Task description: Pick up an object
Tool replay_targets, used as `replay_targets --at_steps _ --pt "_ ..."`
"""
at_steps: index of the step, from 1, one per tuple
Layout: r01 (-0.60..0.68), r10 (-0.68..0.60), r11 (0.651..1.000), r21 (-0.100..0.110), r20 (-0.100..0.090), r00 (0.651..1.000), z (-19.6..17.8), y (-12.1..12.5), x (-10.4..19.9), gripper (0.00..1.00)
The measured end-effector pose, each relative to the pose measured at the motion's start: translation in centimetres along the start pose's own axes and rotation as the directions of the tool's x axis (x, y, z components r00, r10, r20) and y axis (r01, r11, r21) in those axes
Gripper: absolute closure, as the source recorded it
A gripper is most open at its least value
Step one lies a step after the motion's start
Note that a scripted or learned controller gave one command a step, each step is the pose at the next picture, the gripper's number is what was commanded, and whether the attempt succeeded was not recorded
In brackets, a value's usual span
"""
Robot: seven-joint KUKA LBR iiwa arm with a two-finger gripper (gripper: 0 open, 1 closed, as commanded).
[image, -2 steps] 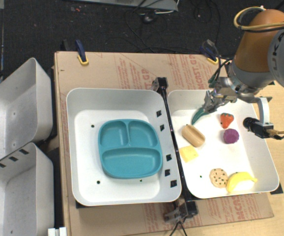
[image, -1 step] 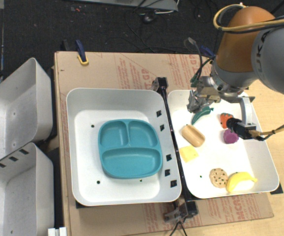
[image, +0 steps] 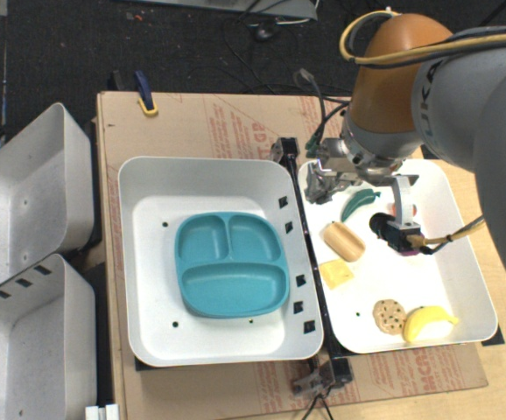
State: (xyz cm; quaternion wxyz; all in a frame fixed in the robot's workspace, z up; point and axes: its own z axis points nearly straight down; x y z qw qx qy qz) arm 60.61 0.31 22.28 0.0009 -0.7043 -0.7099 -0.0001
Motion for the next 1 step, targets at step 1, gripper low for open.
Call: replay_targets --at_steps 1 --pt "0.0 0.0 1.0 0.0 0.0 1.0 0.69 -0.89 4.98 1.0"
